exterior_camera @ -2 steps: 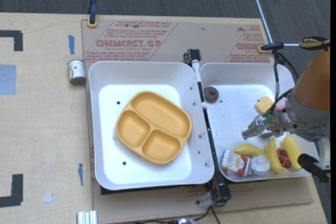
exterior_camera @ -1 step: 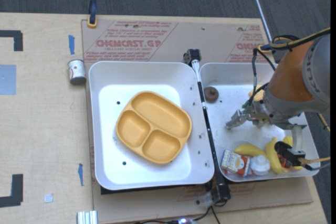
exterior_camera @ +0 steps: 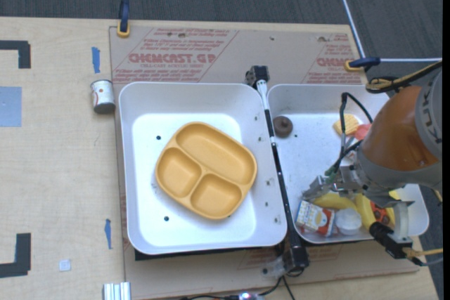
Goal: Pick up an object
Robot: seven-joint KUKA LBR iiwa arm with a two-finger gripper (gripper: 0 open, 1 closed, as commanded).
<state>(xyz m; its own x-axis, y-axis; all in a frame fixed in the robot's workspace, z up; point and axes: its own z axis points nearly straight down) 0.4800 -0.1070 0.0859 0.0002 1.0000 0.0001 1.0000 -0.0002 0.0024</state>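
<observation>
Objects [exterior_camera: 330, 211] lying heaped in right bin [exterior_camera: 309, 130]; end effector [exterior_camera: 325, 184] hovering over them, grip state we cannot tell. We are reading "GENCAST.GB" on brown board [exterior_camera: 176, 56].

Bright, even overhead light — soft shadows, mild glare on white bins [exterior_camera: 133, 151], sharp focus throughout.

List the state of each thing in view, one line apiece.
Gripper: low in the right bin, over the clutter; grasp cannot be told.
Yellow divided plate: flat in the left bin, compartments bare.
Brown round piece: loose on the right bin floor, apart from the pile.
Small packet: lying at the right bin's near edge.
Right bin: holds several items.
</observation>
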